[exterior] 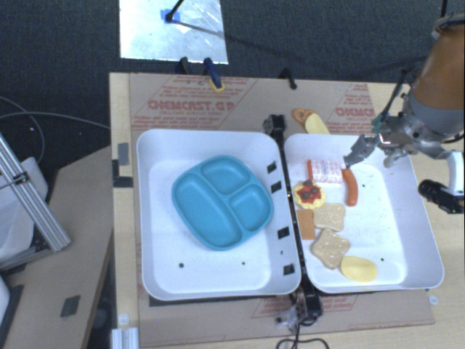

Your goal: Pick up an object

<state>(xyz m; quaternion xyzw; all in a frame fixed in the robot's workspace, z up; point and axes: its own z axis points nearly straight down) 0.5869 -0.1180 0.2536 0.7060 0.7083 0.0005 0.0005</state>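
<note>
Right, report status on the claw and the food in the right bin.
Claw over right bin, upper edge. Orange sausage just below it, not gripped. Toast and other food crowded alongside. Blue plate in left bin.

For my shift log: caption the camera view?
Gripper above the right bin near a sausage; blue plate in the left bin.

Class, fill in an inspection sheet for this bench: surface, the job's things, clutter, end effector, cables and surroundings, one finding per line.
Surface: cardboard sheet under left bin and right bin.
Job's things: right bin holds sausage, toast slices, yellow piece; blue divided plate lies in left bin.
Clutter: yellow food piece on cardboard behind right bin.
End effector: above right bin's far edge, near sausage; grip unclear.
Cables: black cable crosses the dark floor.
Surroundings: foil sheet, metal frame.
</note>
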